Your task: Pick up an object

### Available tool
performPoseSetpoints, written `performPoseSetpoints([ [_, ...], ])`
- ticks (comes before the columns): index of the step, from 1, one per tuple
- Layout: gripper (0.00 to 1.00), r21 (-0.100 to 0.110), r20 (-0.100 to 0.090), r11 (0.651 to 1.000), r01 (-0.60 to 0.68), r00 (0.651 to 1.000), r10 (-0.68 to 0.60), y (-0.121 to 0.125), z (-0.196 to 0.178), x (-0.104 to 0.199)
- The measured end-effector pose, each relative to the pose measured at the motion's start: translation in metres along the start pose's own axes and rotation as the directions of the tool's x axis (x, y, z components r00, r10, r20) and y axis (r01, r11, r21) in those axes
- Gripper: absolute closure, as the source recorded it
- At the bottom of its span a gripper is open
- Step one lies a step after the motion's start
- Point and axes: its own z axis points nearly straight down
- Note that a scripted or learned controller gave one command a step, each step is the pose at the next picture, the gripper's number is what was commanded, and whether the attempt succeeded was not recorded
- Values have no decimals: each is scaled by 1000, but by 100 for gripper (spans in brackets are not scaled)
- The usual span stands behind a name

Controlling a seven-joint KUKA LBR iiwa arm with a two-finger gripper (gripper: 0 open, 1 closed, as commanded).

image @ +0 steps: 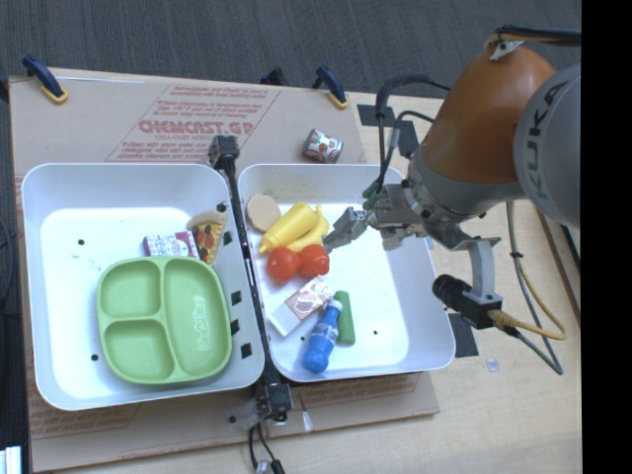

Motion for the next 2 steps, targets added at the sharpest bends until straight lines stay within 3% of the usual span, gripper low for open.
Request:
performPoseSetpoints([
  [1, 0, 4, 0, 1000, 0, 1000, 0, -16, 116, -72],
  [2, 0, -1, -1, 1000, 1, 1000, -1, -35, 180, -92],
])
